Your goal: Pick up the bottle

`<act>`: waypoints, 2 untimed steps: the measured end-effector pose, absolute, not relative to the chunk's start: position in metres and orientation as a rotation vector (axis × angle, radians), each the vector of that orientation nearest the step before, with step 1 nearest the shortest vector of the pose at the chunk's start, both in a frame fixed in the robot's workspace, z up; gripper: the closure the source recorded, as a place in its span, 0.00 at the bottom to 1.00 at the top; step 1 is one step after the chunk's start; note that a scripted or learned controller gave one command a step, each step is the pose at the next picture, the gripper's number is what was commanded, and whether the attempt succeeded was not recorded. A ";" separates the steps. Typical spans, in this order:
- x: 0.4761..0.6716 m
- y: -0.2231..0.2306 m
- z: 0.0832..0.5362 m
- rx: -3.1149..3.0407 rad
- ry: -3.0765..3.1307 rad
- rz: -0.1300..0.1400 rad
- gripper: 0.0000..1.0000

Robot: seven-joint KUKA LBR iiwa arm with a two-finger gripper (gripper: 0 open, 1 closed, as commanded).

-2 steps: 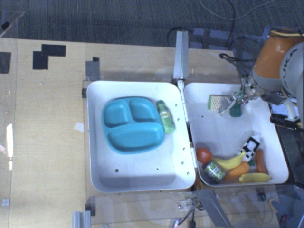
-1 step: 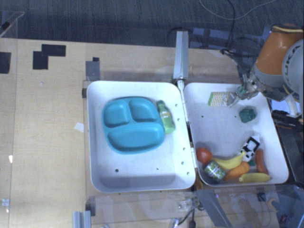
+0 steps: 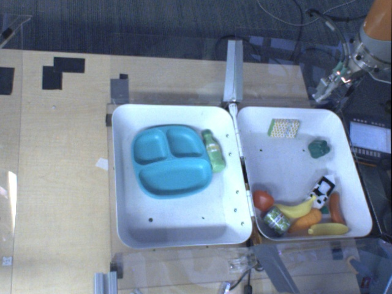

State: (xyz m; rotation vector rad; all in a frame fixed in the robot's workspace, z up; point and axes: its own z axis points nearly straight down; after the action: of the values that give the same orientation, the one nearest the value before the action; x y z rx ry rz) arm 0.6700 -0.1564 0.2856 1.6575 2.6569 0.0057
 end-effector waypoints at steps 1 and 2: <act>0.670 -0.161 0.345 1.842 2.533 0.006 1.00; 0.664 -0.079 0.437 2.060 2.362 0.007 1.00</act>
State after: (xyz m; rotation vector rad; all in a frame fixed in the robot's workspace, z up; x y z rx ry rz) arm 0.6638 -0.0790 0.4365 2.0605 2.3618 0.0066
